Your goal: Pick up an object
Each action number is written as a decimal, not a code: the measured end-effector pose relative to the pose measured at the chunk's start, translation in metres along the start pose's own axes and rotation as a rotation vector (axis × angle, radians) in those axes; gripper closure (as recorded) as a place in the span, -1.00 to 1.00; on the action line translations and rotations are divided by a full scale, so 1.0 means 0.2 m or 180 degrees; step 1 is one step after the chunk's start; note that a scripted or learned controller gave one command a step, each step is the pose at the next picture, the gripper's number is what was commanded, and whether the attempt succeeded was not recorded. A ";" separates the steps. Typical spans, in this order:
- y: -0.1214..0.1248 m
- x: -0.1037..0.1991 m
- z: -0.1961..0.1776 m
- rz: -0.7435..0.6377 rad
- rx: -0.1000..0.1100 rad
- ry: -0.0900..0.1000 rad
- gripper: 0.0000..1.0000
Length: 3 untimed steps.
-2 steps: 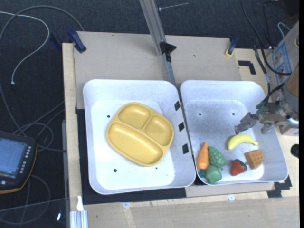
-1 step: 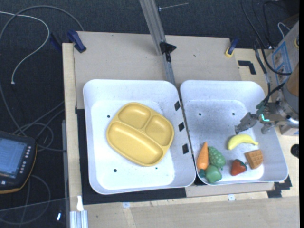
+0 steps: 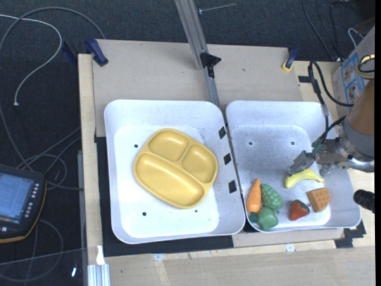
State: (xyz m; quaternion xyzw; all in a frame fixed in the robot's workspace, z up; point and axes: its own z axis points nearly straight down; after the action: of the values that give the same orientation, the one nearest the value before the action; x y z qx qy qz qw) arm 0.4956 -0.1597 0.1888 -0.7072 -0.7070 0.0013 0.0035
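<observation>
Claw point(image 3: 299, 162) low in right bin point(image 3: 268, 124), spread wide, gripping nothing. Just beneath the fingertips, touching or nearly so, yellow banana point(image 3: 303, 177). A little further below, waffle piece point(image 3: 318, 198) and strawberry point(image 3: 299, 210). Off to the left, carrot point(image 3: 255, 196), green grapes point(image 3: 271, 196), green pepper point(image 3: 267, 218). Far left, in the other bin point(image 3: 119, 159), yellow divided plate point(image 3: 175, 167).

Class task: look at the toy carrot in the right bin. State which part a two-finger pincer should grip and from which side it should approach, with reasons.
Grip the carrot across its thick orange middle, coming straight down from above. It lies flat and roughly upright in the picture, green tip toward the bin's near rim. The broccoli crowds its right side, so one finger probably has little room there; the left side looks freer. The pincer sits by the banana.
</observation>
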 end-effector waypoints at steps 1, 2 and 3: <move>-0.02 0.01 0.21 0.0000 0.0001 0.0001 -1.00; -0.03 0.01 0.48 0.0000 0.0002 0.0002 -1.00; -0.01 0.01 0.41 -0.0002 -0.0025 -0.0005 1.00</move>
State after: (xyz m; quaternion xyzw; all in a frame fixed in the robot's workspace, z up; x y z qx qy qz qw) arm 0.4922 -0.1576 0.1068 -0.7070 -0.7072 -0.0011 0.0002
